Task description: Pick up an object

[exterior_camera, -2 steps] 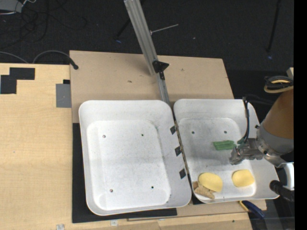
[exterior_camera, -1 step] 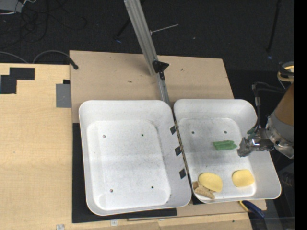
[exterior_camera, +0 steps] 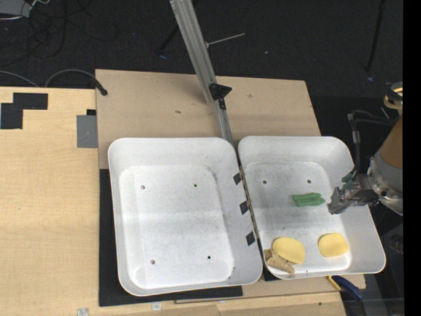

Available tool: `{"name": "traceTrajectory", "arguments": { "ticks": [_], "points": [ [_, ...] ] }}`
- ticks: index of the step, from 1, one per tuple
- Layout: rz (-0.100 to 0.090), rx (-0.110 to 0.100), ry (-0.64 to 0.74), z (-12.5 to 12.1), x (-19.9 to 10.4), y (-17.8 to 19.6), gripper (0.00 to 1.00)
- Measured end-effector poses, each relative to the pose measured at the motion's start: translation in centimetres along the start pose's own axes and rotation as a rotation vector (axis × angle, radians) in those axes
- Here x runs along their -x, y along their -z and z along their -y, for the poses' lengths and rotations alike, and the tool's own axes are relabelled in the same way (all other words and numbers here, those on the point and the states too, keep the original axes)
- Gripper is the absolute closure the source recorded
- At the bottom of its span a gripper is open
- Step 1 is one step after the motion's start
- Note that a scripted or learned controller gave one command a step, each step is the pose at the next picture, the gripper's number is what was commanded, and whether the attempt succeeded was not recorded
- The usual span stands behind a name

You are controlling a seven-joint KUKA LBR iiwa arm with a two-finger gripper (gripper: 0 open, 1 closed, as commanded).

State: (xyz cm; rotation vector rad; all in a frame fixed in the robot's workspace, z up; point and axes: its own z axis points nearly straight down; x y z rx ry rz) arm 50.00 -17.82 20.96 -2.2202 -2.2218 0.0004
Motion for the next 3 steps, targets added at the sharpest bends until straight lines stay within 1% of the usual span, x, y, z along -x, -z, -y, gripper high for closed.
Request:
{"name": "traceTrajectory", "arguments": {
  "ticks": [1,2,3],
  "points": [
    [-0.002,0.0,0.004,-2.5,-4.8,1.0,1.0],
    [-0.002,-0.002,0.005,-3.5,-10.3,1.7,1.0],
    [-0.001,-0.002,0.003,-5.0,-14.2,1.7,1.0]
  ]
}}
